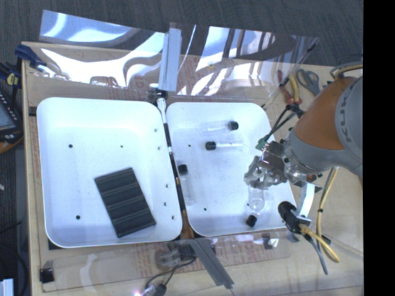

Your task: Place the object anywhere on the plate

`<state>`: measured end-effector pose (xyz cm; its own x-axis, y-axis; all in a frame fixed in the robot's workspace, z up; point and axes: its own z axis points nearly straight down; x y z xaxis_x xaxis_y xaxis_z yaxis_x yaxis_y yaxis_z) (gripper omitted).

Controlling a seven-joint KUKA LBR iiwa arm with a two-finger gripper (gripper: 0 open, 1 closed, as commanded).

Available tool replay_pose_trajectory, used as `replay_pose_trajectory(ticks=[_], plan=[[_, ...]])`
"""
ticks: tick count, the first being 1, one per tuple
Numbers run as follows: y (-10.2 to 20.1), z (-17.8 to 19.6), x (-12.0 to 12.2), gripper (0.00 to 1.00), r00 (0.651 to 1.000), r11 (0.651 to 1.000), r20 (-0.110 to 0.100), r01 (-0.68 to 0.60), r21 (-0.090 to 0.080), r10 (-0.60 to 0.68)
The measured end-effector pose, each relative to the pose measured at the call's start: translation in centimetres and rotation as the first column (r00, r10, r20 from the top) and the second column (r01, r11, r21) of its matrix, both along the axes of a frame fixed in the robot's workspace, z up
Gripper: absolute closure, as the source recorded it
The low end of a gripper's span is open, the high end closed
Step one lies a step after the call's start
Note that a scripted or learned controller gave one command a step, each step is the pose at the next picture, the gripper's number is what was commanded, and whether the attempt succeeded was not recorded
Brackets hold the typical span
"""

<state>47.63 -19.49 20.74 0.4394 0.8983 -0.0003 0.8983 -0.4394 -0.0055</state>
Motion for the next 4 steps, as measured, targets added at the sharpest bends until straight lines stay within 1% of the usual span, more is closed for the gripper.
replay_pose_trajectory(ticks=[1, 2, 3, 4], plan=[[8.7, -5.4, 0.0, 1.0, 0.996, 0.996, -0.001, 0.092, 0.0, -0.092], [12.9, -1.6, 10.4, 1.0, 0.999, 0.999, 0.0, 0.032, 0.0, -0.032], [23.8, -1.7, 11.3, 1.0, 0.8, 0.8, -0.001, 0.6, -0.004, -0.6], [15.7, -1.7, 11.7, 1.0, 0.834, 0.834, -0.005, 0.552, -0.004, -0.552]])
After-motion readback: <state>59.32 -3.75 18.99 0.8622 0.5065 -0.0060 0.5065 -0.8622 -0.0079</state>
